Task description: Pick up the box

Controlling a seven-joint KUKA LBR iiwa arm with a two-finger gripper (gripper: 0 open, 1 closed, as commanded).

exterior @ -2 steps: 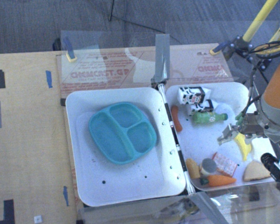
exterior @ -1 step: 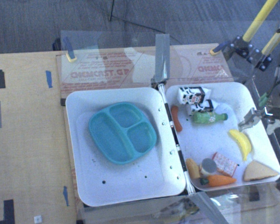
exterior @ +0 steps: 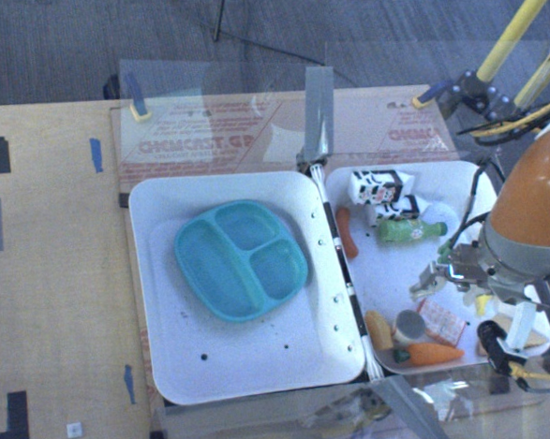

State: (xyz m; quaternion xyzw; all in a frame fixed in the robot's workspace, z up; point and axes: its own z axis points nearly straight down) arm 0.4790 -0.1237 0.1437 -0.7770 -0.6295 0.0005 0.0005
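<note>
Along the right bin's (exterior: 459, 168) near rim, a carrot (exterior: 433, 352) and a grey cup (exterior: 410, 324) are crowding the pinkish box (exterior: 443, 317), just under the jaws (exterior: 441, 277), whose spread I cannot tell, while farther back a green bottle (exterior: 409, 230) and cow-patterned toy (exterior: 378, 190) are lying clear.

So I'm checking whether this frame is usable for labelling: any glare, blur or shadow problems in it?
Camera view: lighting is even and soft, with faint shadows under the teal tray; clear sheeting behind the bins gives mild glare; small items in the right bin look soft, and the tool is blurry, so its state is unreadable.
</note>
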